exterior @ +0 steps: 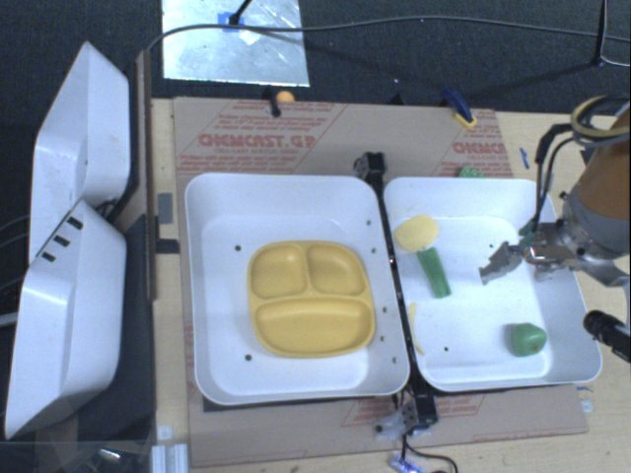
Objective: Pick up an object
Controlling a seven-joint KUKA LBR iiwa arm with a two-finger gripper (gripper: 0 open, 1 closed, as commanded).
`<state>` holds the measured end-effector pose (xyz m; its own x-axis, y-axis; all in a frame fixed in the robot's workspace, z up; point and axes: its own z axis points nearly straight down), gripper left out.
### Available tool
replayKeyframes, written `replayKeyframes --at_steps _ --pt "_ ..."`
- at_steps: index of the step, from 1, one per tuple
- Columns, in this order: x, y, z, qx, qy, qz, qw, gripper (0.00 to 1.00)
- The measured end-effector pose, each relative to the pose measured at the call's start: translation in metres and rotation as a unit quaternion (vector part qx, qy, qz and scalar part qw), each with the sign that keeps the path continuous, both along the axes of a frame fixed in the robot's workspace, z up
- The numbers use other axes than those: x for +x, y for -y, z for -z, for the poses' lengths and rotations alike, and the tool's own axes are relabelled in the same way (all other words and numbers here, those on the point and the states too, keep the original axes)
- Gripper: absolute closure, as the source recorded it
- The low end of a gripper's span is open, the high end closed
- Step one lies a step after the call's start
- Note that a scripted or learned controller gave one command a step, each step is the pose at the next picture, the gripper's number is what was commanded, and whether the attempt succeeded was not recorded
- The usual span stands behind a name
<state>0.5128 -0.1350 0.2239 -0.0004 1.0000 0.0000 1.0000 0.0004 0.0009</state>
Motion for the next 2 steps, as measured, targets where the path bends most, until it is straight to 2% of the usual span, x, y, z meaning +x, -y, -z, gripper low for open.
replayKeyframes --at_steps 1,2 --pt "0.0 0.0 0.0 0.0 0.0 0.0 1.0 0.0" --pt "0.058 -0.011 0.014 -0.0002 0.0 -0.001 1.0 0.0"
